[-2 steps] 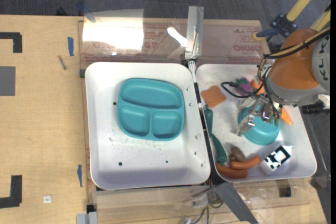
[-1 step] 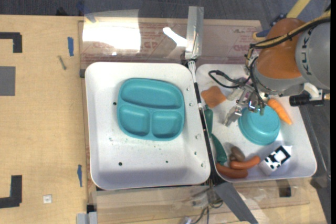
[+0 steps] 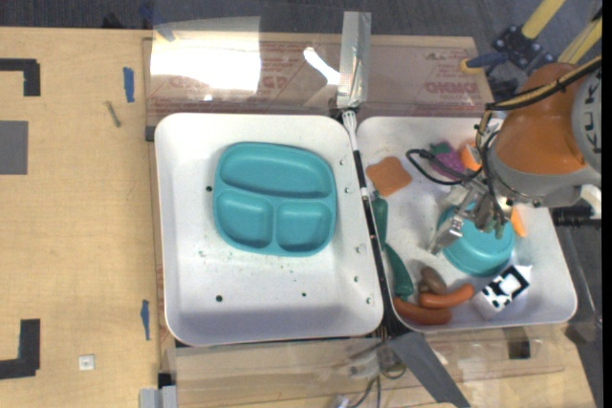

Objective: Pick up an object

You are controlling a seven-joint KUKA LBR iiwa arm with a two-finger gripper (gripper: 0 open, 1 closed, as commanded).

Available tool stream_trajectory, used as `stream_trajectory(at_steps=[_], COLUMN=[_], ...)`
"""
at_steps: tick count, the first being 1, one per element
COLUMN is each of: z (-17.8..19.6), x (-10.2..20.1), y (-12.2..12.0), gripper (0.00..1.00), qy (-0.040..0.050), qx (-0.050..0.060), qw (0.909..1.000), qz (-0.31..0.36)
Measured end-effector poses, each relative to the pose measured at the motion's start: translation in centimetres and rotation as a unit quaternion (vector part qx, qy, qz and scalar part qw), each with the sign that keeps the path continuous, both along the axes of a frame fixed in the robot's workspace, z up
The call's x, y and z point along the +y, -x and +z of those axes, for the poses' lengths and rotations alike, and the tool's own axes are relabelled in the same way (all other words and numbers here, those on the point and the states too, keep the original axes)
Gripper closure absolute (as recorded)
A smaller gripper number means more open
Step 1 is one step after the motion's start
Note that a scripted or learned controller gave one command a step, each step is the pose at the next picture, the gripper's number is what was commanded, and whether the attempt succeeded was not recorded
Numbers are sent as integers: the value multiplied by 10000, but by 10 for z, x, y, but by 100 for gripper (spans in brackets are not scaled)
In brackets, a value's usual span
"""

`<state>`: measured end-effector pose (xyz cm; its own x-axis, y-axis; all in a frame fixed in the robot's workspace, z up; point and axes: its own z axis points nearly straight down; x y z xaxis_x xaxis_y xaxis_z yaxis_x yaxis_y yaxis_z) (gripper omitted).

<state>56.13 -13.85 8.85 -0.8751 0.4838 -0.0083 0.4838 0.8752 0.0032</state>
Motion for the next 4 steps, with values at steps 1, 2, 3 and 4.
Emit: stream_trajectory(at_steps=[1,2,3,4], z=[0,0,102,0], x=[-2,12,-11,-50], y=[-16,10,-87,-34], gripper=[0,0,0,0], qy=[-1,-6,15,9], qx=[-9,-9,-37,-11], qw=[9999,9991,9994,9964], qz=[-120,-420,357,853])
